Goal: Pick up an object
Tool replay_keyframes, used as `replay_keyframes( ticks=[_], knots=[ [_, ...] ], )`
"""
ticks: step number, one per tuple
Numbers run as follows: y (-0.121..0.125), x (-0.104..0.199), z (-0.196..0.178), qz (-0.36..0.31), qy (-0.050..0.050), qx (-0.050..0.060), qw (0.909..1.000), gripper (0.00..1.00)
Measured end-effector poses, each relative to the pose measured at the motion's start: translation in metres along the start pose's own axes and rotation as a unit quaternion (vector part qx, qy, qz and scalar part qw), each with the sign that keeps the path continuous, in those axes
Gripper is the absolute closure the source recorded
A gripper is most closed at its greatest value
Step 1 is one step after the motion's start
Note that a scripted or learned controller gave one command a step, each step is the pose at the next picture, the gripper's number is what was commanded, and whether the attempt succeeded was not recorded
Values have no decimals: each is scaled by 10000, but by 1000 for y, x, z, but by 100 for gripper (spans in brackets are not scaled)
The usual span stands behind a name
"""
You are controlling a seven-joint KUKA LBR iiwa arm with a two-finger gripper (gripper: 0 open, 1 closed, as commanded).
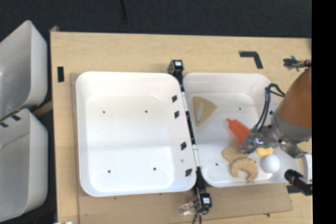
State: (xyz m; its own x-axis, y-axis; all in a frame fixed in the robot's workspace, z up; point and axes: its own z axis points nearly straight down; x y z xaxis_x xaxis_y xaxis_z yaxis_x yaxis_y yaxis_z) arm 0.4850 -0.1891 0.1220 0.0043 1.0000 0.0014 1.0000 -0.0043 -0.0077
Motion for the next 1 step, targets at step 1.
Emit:
replay_keyframes(
  ticks=[1],
  knots=[
    [109,-41,-127,-44,-64,-147,9999,100]
  ],
)
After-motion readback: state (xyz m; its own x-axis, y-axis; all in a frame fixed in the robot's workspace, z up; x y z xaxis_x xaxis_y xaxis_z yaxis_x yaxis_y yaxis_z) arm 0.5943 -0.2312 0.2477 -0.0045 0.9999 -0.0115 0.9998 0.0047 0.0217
